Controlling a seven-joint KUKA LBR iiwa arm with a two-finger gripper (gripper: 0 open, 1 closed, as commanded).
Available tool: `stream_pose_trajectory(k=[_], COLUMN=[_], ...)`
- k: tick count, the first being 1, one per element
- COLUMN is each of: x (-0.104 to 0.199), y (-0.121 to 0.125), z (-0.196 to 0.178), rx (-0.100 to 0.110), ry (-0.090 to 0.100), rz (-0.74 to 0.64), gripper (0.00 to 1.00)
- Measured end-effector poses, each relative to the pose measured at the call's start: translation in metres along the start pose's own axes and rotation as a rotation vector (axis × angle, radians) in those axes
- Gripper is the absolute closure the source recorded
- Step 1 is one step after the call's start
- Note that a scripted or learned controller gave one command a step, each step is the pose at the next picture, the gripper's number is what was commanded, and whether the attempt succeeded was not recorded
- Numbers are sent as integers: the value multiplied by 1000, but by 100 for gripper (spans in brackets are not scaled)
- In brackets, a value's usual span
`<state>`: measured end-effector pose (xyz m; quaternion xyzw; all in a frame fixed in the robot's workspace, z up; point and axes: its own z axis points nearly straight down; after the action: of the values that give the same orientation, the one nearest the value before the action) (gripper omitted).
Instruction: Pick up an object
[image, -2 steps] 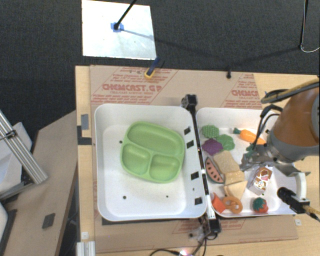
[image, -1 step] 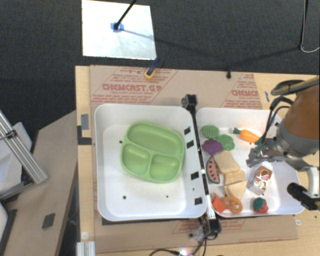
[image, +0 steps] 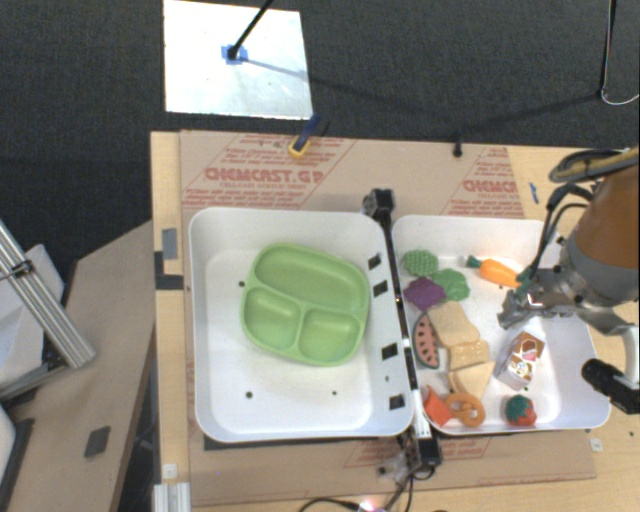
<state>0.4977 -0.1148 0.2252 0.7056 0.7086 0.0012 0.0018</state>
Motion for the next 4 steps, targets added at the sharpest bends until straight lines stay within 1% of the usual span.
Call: stream_pose_trajectory(k=[1,2,3,4], x=[50,95,123,121], y=[23,48,72,76], z=[9,-5,-8,-7], rx=[1,1,1,2], ry=[1,2,2,1], rz=[-5,-4,-4,-2], gripper=[100,100,100,100])
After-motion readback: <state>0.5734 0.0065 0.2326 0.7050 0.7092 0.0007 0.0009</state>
